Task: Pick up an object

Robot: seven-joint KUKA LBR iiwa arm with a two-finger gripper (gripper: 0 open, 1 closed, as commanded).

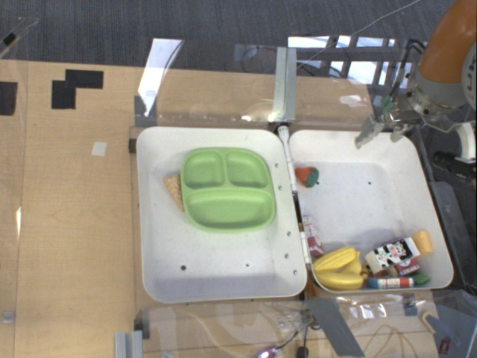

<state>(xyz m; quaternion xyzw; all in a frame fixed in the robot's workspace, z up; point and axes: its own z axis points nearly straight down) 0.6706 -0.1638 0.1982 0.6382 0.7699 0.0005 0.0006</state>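
Your arm hangs over the right bin at its far right corner, with the gripper open and empty. The bananas lie well off toward the near edge, long axis across the bin; a strawberry sits nearer, by the left wall.

The arm is cut off at the right edge; the green tray half hides a biscuit.

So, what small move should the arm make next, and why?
Probably it should travel toward the near end of the right bin and start to descend. The gripper hangs at that bin's far rim with nothing between its fingers, while the yellow banana and the other small items lie in the near corner.
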